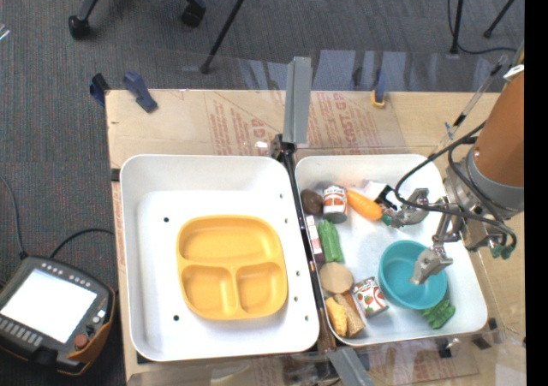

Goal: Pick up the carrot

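Note:
The orange carrot (364, 204) lies tilted in the upper middle of the right bin (390, 162), just right of a small red-labelled can (335, 202). My gripper (414, 240) hangs over the right part of that bin, open and with nothing between its fingers. One finger (406, 210) reaches left and ends just right of the carrot's thick end. The other finger (427, 266) points down over a teal bowl (402, 280).
The right bin also holds a green vegetable (330, 241), a brown round piece (336, 277), a corn cob (342, 316), a second can (370, 296), a dark brown item (311, 201) and a green piece (438, 316). A yellow divided plate (231, 266) sits in the left bin (141, 204).

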`<state>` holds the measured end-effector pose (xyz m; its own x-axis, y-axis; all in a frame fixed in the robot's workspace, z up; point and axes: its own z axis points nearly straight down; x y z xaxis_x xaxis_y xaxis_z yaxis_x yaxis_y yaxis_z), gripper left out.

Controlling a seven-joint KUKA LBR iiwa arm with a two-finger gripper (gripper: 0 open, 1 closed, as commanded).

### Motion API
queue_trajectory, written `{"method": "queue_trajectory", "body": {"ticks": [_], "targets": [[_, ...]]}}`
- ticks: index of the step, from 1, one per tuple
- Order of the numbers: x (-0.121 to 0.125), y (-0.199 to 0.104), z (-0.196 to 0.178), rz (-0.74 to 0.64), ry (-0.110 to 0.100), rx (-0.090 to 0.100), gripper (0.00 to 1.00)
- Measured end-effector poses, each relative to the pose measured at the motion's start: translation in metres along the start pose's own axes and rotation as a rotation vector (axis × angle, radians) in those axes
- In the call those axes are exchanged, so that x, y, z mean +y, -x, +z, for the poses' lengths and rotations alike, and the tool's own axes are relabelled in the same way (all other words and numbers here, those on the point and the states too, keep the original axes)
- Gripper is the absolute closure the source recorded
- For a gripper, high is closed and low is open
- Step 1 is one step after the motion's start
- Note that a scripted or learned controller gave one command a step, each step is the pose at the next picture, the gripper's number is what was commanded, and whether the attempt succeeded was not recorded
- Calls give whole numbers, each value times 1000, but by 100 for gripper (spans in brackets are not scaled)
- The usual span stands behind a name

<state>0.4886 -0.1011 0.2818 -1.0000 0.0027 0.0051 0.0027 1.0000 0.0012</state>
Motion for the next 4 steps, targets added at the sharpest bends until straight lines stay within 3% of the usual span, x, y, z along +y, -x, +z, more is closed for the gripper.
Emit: {"method": "queue_trajectory", "body": {"ticks": [1,2,3,4], "targets": [[12,77,94,-148,3,4,0],[12,130,161,-186,0,-9,0],[-23,116,197,-134,2,0,0],[-35,77,196,-147,1,-2,0]]}}
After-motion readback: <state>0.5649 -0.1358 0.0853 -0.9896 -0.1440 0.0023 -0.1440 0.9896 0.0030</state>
